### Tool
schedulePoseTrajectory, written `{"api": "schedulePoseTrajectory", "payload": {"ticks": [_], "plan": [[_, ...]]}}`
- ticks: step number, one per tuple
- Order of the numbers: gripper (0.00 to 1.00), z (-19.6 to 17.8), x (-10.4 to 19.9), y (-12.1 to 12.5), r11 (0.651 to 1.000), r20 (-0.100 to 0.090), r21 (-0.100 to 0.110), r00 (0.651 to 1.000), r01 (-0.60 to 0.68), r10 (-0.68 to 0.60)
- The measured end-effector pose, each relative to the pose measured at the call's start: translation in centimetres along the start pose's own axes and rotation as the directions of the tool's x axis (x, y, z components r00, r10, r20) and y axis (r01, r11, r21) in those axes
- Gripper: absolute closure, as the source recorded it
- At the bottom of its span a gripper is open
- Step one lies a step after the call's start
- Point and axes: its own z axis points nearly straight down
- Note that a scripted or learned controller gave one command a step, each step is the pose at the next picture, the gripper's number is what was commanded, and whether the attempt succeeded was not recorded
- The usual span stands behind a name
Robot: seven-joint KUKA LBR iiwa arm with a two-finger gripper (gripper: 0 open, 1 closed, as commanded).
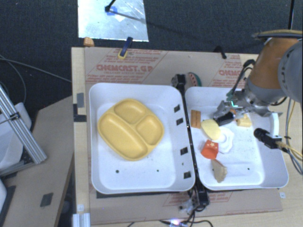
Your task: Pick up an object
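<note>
- Right bin [277,171] holds the pile: yellow lemon-shaped piece [211,129], white piece [226,140] beside it, red-orange block [209,150], tan wedge [218,171] nearer the front, orange strip [195,118] by the divider, pale cube [244,121] further right
- Gripper [225,116] sits low in the right bin, just up-right of the lemon piece; dark tip is touching it or just beside it, can't tell which
- Lemon piece's long axis runs diagonally, upper-left to lower-right; nearest target, lying down-left of the tip
- Fingers: can't tell wide or narrow; nothing visibly between them, so no grasp to claim
- Arm [277,72] comes in from the right, wrist angled down-left toward the pile
- Left bin [102,178] carries the yellow divided tray [130,129], well apart from the gripper
</note>
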Motion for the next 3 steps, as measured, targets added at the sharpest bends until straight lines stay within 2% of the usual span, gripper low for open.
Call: {"api": "schedulePoseTrajectory", "payload": {"ticks": [1, 2, 3], "plan": [[1.0, -1.1, 0.0, 0.1, 1.0, 0.0, -0.003, 1.0, 0.002, -0.002], [0.0, -1.1, 0.0, 0.1, 1.0, 0.0, -0.003, 1.0, 0.002, -0.002], [1.0, -2.2, 0.0, 0.2, 1.0, 0.0, -0.006, 1.0, 0.004, -0.004]]}}
